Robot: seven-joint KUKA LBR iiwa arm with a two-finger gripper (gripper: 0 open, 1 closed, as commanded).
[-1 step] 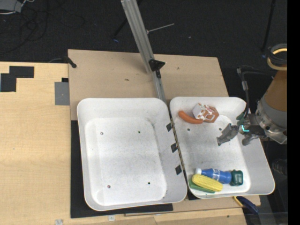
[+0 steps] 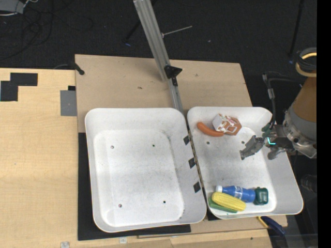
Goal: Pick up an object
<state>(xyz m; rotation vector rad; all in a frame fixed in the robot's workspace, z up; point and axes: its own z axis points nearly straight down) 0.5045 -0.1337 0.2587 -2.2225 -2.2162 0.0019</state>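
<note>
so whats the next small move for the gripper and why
Probably shift toward the near end of the right bin and lower over the toy corn cob. The gripper hangs above bare bin floor, with the corn beside a blue bottle closer to the camera.

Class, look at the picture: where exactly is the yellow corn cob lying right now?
The yellow corn cob lies in the right bin, at its near edge, touching the blue bottle just behind it.

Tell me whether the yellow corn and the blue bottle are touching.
Touching. The camera view shows the corn lying against the blue bottle, no gap between them.
</note>
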